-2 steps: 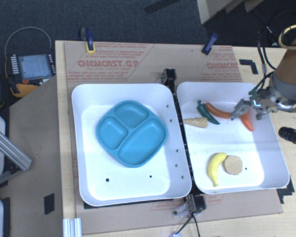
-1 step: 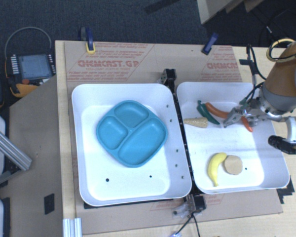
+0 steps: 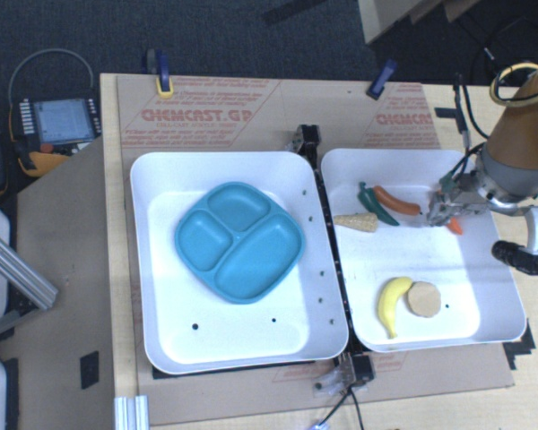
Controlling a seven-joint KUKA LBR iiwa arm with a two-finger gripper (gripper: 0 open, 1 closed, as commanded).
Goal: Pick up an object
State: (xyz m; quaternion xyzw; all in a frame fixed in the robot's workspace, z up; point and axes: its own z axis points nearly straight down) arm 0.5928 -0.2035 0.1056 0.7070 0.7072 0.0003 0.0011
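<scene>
Carrot (image 3: 396, 202), orange with a green top, lies in the right bin (image 3: 484, 330), its long axis running ten to four o'clock. At its three o'clock, just beside the tip, hovers the gripper (image 3: 444, 209); whether it is spread or closed cannot be told.

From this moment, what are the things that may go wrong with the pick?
1. The pincer sits low in the right bin, close beside the carrot and a small orange piece; it may push them instead of gripping.
2. The carrot lies against the green item and near the corn piece, so a grasp might catch two things or slip.
</scene>
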